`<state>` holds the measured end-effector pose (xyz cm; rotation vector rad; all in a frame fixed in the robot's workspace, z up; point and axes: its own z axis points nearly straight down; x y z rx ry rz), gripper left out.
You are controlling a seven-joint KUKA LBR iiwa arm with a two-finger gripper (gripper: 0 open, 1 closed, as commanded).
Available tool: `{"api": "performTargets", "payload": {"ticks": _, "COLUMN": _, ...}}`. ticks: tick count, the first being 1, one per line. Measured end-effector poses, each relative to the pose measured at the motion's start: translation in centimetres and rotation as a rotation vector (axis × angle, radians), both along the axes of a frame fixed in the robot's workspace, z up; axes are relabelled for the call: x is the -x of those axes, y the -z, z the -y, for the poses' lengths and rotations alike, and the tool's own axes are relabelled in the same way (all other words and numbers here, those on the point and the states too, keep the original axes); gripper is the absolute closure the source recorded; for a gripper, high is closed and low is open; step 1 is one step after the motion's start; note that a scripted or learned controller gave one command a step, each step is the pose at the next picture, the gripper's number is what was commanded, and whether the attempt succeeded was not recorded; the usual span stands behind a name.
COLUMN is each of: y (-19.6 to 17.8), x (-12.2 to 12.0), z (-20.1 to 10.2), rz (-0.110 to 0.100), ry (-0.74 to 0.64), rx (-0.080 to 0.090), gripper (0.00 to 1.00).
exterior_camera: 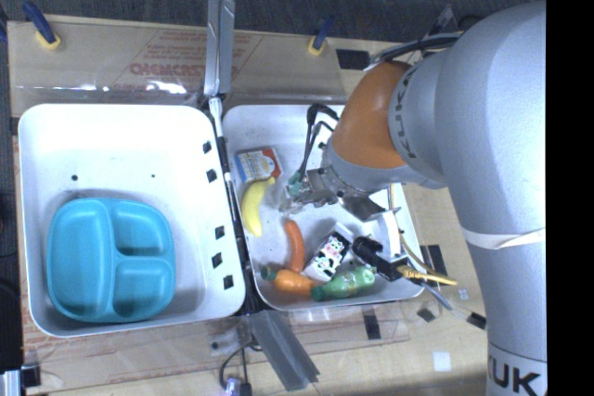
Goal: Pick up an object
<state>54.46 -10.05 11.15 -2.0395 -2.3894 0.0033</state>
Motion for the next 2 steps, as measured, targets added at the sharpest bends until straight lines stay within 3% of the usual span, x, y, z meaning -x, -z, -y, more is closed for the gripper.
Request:
{"api": "performTargets", "payload": {"ticks": 1, "y": 0.0, "x": 0.0, "z": 0.0, "rz": 0.000, "ry": 0.000, "rx": 0.000, "gripper": 0.00}}
{"api": "performTargets", "payload": {"ticks": 2, "y": 2.1, "x": 6.6, "z": 1.5, "rz": -0.002, "ry": 0.036, "rx": -0.003, "gripper": 0.00}}
